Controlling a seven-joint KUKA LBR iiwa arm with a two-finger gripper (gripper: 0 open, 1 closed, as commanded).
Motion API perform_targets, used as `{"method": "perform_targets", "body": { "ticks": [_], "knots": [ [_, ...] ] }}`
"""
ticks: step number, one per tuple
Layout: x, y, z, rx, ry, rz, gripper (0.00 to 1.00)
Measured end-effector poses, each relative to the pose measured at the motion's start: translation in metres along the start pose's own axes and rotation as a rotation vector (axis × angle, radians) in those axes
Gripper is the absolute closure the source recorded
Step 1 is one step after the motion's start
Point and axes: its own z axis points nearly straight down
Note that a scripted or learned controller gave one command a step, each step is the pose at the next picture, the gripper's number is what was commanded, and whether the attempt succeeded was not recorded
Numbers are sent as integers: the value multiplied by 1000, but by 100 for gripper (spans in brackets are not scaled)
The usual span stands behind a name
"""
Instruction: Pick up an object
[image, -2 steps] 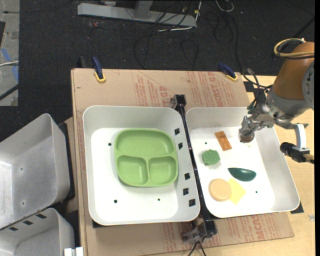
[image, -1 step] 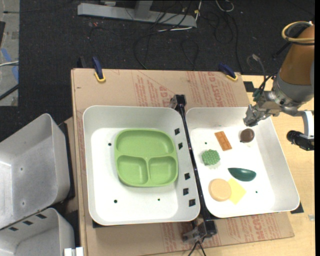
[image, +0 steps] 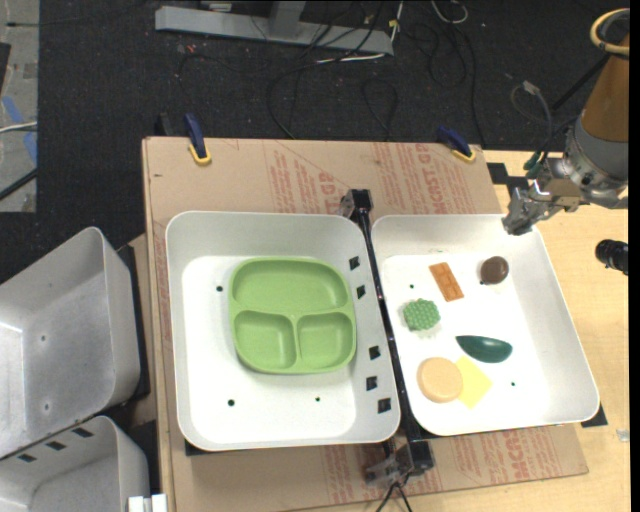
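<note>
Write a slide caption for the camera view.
Gripper above right bin of small items; green tray in left bin.

Bench (image: 255, 165) w/ two white bins (image: 195, 330)

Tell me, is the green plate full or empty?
Empty. The green divided plate in the left bin shows only bare green compartments; the small objects lie in the right bin.

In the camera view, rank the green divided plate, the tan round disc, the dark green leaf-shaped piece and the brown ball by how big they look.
Largest to smallest:
1. green divided plate, by far
2. tan round disc and dark green leaf-shaped piece: too alike to rank
3. brown ball
</note>
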Motion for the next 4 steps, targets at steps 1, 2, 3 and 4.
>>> {"method": "perform_targets", "body": {
  "ticks": [1, 2, 3, 4],
  "knots": [
    [62, -9, 6, 7, 3, -3, 100],
    [113, -28, 16, 8, 3, -4, 100],
    [161, -40, 28, 8, 2, -2, 100],
    [204, -46, 22, 6, 2, -2, 100]
  ]
}}
